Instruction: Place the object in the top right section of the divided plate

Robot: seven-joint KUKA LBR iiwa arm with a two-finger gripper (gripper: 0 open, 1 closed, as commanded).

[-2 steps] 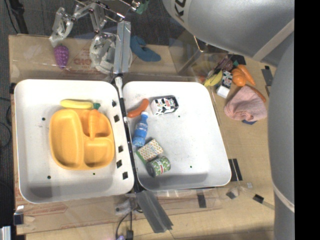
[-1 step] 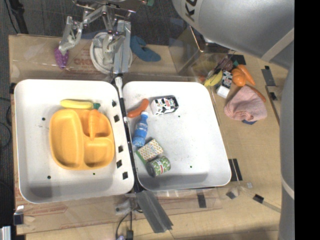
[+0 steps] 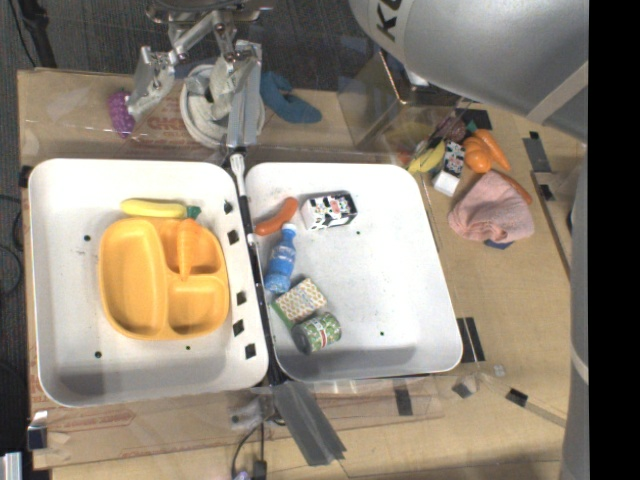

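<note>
Even, bright overhead light; the white bins [image 3: 400,268] glare slightly, soft shadows pool along their near walls, detail mildly blurred.

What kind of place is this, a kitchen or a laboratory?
Probably a robot laboratory: a grey arm over two white bins, holding toy food and a yellow divided plate, with taped markers on the bench.

Both white bins are seen from a single fixed camera mounted above the bench, angled downward at a slant. The left bin [image 3: 60,268] and the right bin [image 3: 400,268] are framed whole at mid-distance, with the bench [image 3: 520,308] beyond them taken in as well. The grey arm [image 3: 470,28] is caught large and close to the lens at the upper right.
</note>
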